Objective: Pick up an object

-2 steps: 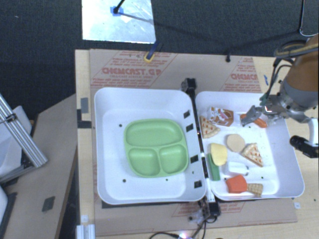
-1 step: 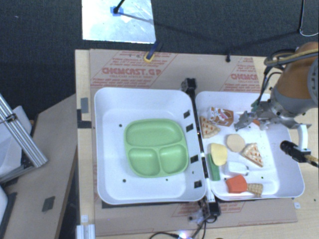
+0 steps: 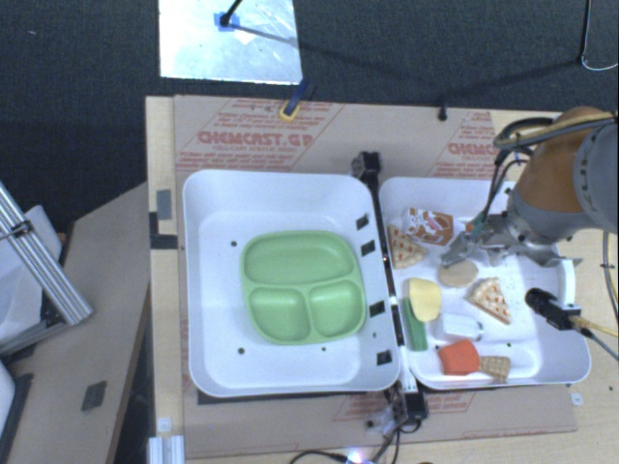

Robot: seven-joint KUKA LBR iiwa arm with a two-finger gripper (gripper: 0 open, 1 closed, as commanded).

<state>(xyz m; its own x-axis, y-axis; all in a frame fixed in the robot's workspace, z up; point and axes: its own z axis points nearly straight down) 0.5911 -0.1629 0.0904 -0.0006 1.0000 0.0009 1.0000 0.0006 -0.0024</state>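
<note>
Gripper (image 3: 462, 252) low in right bin (image 3: 571, 351); tan disc (image 3: 458, 274) just near of it, touching? Finger state: can't tell.

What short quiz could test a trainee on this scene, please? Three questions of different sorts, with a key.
1. True or false: the green tray lies in the left bin.
2. The gripper is nearest to: A) round beige piece B) orange block C) waffle square
3. Fill in: the pizza slice lies in the ___ bin.

Key: 1 true; 2 A; 3 right
</note>
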